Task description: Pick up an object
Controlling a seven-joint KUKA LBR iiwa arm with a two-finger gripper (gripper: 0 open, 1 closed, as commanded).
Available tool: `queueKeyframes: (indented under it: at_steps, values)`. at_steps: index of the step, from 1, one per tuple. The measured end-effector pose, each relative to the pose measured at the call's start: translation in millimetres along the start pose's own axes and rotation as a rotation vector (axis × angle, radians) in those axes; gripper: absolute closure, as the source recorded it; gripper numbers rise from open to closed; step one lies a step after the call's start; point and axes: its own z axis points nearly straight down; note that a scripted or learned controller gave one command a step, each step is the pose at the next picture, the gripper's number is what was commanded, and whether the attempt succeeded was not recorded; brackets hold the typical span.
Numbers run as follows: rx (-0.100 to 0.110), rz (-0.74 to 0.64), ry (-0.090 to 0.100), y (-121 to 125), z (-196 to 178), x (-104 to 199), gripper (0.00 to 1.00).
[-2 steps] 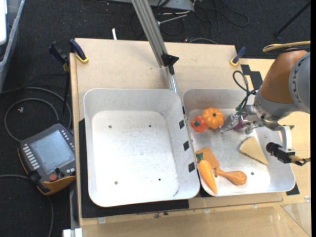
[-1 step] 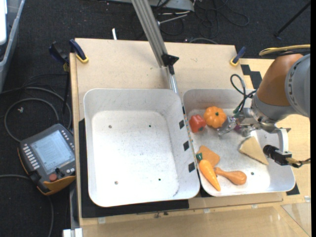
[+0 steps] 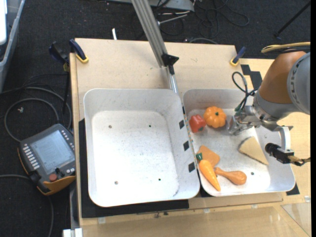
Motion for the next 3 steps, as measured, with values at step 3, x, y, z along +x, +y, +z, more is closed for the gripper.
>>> queueKeyframes:
  at_steps: [3]
  values:
    - [0.002,-0.008,0.003,-9,-113,57,1.0]
